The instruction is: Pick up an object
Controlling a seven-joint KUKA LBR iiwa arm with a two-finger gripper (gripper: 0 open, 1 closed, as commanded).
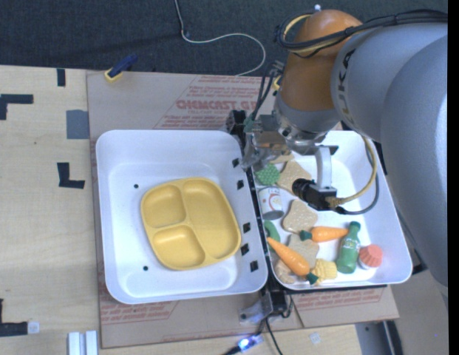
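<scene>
The table (37, 220) is light wood with small black marks (15, 106) on its left side. A big flat sheet of brown cardboard (177, 102) with red letters lies on it. At the far side is dark carpet (81, 13), where a thin white cord (214, 39) curls. A small blue and yellow clip (120, 66) sits at the cardboard's far left corner.

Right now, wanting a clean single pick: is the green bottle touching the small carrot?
Touching. The camera view shows the small carrot's tip meeting the green bottle's neck, no bin floor visible between them.
</scene>
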